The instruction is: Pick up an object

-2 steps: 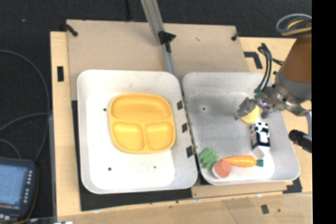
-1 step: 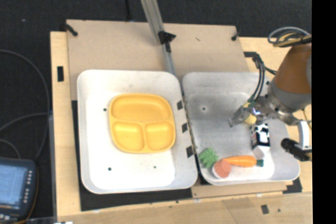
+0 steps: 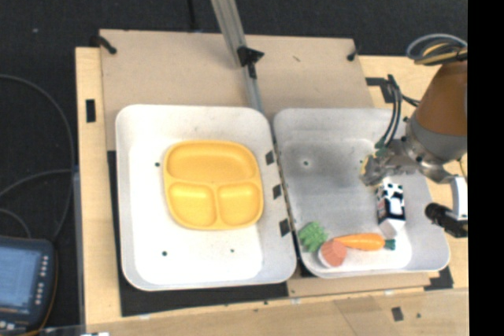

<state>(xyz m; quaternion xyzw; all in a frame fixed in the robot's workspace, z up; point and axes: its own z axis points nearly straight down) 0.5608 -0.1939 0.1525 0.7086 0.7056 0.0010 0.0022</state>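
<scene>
We see the gripper [image 3: 376, 169] low over the right bin [image 3: 331, 130], near its right edge; we cannot tell its state. Nothing lifted yet: carrot [image 3: 361, 241], milk carton [image 3: 391, 204] and green toy [image 3: 313, 234] lie along the near edge. Grasp remains.

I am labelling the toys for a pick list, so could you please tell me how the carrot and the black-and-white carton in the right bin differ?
The carrot is orange with a green tip; the carton is black and white. The carrot is slim and tapered; the carton is boxy. The carrot lies along the right bin's near edge; the carton lies crosswise to it, nearer the gripper. Both rest in the same bin.
</scene>
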